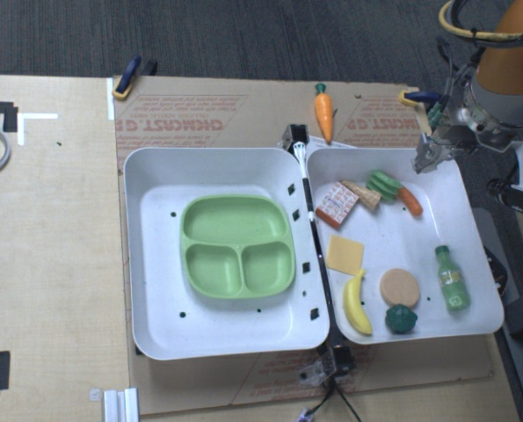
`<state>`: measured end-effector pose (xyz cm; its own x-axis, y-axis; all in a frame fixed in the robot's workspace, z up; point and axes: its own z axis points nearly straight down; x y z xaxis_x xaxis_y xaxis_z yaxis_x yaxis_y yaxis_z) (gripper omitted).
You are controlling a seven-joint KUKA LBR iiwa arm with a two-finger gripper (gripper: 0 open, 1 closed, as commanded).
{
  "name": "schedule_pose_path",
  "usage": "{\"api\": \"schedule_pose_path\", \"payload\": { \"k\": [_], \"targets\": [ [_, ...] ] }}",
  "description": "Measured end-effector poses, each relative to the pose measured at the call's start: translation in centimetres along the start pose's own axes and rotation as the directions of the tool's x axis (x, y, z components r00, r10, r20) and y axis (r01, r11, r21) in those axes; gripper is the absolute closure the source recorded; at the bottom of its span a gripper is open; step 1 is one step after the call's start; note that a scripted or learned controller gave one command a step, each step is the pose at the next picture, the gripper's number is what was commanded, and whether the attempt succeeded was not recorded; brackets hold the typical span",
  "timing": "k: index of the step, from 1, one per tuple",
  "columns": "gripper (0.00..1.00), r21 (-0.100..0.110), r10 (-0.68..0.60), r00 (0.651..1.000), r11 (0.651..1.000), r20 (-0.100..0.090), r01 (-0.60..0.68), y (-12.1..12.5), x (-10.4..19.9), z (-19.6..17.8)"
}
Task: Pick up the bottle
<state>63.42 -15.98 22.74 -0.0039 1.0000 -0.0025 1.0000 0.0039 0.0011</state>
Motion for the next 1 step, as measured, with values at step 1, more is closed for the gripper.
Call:
{"api": "schedule_pose_path", "payload": {
  "k": [1],
  "targets": [
    [1.00, 0.000, -0.415, 0.910, 0.910, -0.002, 0.415, -5.05, 9.63, 3.10]
  ]
}}
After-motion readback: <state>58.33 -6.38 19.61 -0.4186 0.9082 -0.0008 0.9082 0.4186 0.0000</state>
